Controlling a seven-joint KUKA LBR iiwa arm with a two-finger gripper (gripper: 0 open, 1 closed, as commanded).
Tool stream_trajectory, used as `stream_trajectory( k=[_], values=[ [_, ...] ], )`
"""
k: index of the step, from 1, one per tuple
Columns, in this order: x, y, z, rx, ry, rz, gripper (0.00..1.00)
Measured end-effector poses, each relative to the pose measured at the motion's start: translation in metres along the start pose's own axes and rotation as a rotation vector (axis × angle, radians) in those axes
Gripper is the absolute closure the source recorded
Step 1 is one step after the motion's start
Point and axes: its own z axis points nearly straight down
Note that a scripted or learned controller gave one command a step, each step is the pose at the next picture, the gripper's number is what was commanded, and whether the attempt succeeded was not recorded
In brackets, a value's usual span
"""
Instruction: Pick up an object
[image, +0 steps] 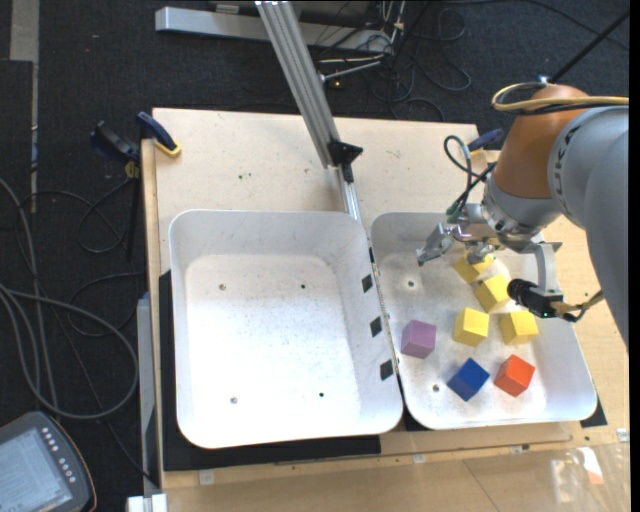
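Pincer (470, 240) hung over the back of the right bin (575, 405), can't tell if it was open or closed from this angle, and the nearest yellow cube (470, 268) sat basically right under it, slightly toward the camera.

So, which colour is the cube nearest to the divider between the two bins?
The cube is pale purple, seen best in the camera view.

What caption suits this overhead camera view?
Arm's pincer above yellow blocks in the right bin.
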Motion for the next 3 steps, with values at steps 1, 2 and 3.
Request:
stream_trajectory(
  k=[1, 2, 3],
  values=[
    [0.0, 0.0, -0.009, 0.0, -0.001, -0.001, 1.0],
    [0.008, 0.008, -0.058, 0.009, 0.005, -0.004, 1.0],
    [0.008, 0.01, -0.112, 0.008, 0.004, -0.004, 1.0]
  ],
)
